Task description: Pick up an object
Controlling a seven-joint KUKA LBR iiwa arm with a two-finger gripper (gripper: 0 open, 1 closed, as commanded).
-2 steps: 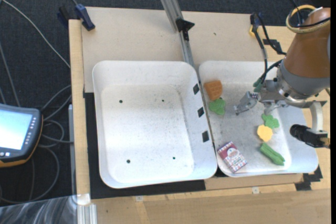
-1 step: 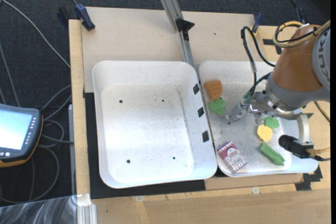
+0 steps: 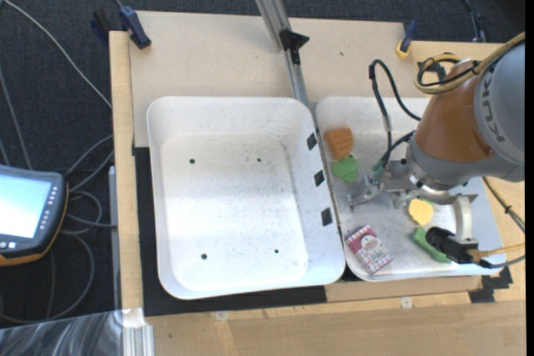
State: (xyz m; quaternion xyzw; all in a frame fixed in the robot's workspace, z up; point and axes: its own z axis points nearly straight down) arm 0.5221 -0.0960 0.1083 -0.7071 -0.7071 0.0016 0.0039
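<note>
Camera view, two bins (image 3: pixel 225 213), one orange block (image 3: pixel 339 142), one red packet (image 3: pixel 368 249), hand (image 3: pixel 365 194) state unclear

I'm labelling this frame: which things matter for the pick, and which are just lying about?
Job: pincer; orange block; small green lump; yellow piece; red-and-white packet; right white bin.
Lying about: left white plastic bin; blue clamp; orange-rimmed handheld screen.

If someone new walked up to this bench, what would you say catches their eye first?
The grey arm with its orange band looms over the right bin, its end effector low near the bin's middle. Along that bin's left wall lie an orange block and a green piece, with a red-and-white packet at the front edge and a yellow piece beside the wrist.
</note>
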